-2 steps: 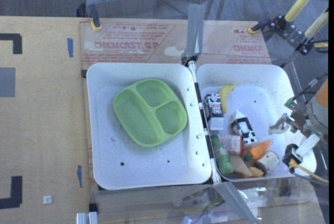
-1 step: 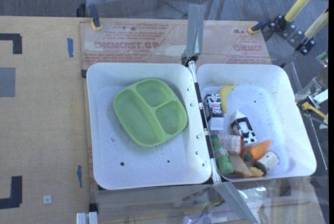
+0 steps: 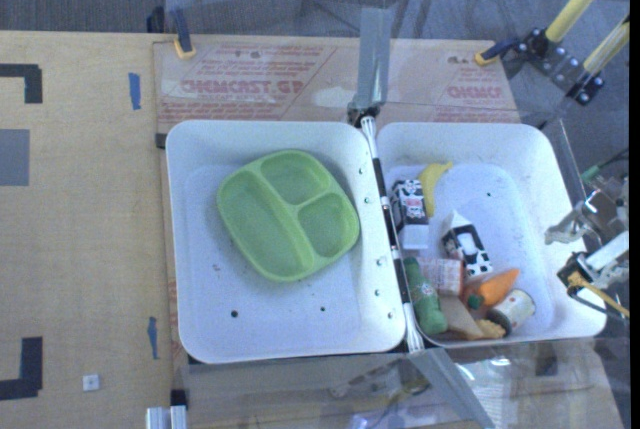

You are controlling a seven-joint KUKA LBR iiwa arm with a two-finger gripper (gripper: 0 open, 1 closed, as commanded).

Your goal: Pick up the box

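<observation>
Here, box (image 3: 411, 201) lying in right bin (image 3: 535, 152), against its left wall, beside banana (image 3: 433, 180). Green plate (image 3: 289, 214) in left bin (image 3: 190, 247). State of jaws: cannot tell.

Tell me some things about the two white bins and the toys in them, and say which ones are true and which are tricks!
1. The green plate lies in the left bin. True.
2. The banana is on the green plate. False: it lies in the right bin.
3. The carrot is in the right bin. True.
4. The plate has one big hollow. False: it has three compartments.
5. The toys are piled in the left bin. False: they crowd the right bin's left and near side.
</observation>
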